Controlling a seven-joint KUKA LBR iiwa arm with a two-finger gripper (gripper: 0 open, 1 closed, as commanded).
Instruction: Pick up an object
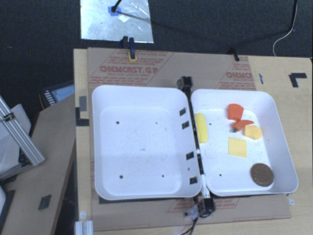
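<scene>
Where the scene begins at the left, you see a silvery slotted rail [19, 136] slanting across the edge, and just beyond it a dark flat device [56, 94] lying at the desk's [58, 146] left margin. At the far side a shiny metal sheet [115, 13] lies on the dark floor with a bit of blue tape [115, 10] on it; a blue and yellow clamp [131, 48] sits just near of that sheet, on the far edge of the brown board [161, 67] printed in red that underlies both bins.

The left bin [142, 146] shows a bare white floor with a few small dark dots. Small black clips [186, 125] line the seam where the two bins meet.

The objects for picking all lie in the right bin [281, 146]. Against its left wall rests a long yellow piece [201, 127], lying near-to-far. Right of it, towards the far side, sits an orange piece [235, 111], with a smaller orange piece [240, 125] just near of it and touching a yellow-orange block [253, 131]. A flat pale yellow square [238, 147] lies near of those, apart from them. A brown disc [262, 174] rests in the near right corner.

A thin white cable [286, 35] curls over the floor at the far right. How the jaws stand you cannot tell.
</scene>
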